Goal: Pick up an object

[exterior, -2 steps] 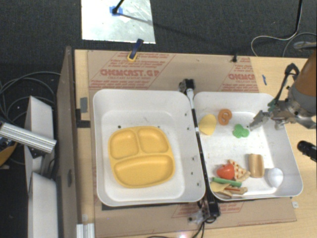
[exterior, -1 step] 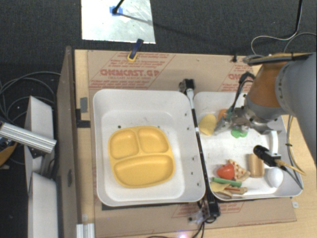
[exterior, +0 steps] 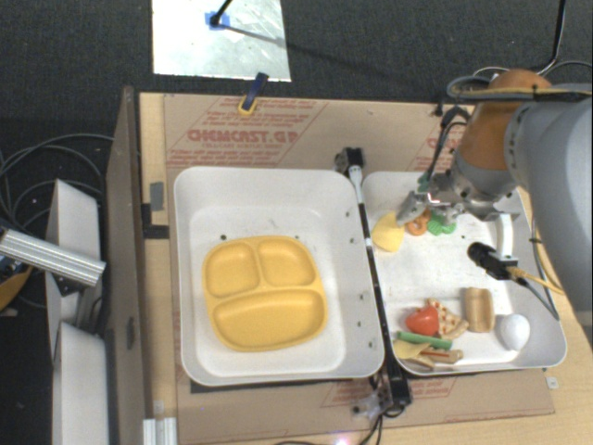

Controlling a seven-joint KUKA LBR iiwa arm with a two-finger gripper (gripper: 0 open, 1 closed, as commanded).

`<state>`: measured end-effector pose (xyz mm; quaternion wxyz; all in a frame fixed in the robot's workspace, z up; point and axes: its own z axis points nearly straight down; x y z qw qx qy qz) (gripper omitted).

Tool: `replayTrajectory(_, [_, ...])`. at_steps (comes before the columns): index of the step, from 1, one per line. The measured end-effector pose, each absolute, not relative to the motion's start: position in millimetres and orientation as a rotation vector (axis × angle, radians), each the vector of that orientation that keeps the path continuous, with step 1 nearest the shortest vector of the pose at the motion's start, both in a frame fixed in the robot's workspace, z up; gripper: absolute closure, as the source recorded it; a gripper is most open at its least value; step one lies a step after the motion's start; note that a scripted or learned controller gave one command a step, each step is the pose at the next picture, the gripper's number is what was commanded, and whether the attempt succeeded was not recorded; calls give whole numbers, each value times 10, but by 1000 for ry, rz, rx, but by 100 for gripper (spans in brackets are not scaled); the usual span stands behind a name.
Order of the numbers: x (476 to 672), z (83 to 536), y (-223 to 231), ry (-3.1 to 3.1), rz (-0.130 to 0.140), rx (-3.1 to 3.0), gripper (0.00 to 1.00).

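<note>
The gripper (exterior: 428,213) hangs low over the far part of the right bin (exterior: 547,352), directly above a small orange piece (exterior: 418,224) and a green piece (exterior: 443,226). Whether its jaws are parted or closed cannot be told. A pale yellow object (exterior: 389,236) lies just beside these, toward the left bin (exterior: 190,248).

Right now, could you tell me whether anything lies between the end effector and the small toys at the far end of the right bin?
Nothing visible does. The end effector sits directly over the orange and green toys, with the yellow piece off to their left.
</note>
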<state>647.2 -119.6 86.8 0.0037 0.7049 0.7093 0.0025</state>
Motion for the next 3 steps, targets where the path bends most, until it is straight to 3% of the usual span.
replayTrajectory(1, [6425,867,-886,2225,5,2209,0])
replayTrajectory(3, [6510,869,-1102,2219,7,2216,0])
